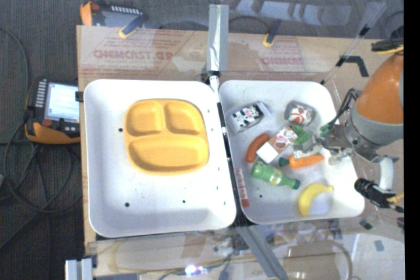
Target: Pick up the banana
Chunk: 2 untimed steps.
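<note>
Banana (314,197) in right bin (341,210)

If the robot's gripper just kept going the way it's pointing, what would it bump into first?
Probably the carrot. The gripper reaches leftward into the right bin, and the carrot lies nearest ahead of it. Height is hard to judge, so it might pass above.

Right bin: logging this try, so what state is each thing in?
banana: lying free, near front edge
green bottle: on its side
carrot: lying flat
sausage: lying flat
yellow tray: flat in left bin
claw: over right edge, off the banana
</note>
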Tool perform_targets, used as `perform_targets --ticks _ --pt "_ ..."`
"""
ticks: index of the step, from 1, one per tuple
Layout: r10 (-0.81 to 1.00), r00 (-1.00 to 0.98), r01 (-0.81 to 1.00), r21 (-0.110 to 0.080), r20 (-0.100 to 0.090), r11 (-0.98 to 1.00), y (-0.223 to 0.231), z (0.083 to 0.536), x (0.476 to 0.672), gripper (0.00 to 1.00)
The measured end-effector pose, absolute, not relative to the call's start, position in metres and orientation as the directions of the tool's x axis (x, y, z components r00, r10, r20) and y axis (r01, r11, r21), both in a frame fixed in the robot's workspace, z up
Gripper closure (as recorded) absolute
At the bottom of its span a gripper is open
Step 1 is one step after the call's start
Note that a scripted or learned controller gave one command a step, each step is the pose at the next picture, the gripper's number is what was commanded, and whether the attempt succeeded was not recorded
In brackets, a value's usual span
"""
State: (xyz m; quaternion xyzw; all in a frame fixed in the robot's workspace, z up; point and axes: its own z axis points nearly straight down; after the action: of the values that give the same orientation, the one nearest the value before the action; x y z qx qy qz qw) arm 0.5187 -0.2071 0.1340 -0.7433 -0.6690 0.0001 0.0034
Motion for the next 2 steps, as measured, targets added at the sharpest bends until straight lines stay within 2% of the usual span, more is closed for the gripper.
perform_targets --ticks 1,2 --pt "0.905 -0.425 0.905 0.008 -0.011 0.425 -0.198 0.090 0.487 0.00" --pt "0.694 -0.720 0.694 0.005 -0.009 0.720 -0.224 0.089 0.487 0.00"
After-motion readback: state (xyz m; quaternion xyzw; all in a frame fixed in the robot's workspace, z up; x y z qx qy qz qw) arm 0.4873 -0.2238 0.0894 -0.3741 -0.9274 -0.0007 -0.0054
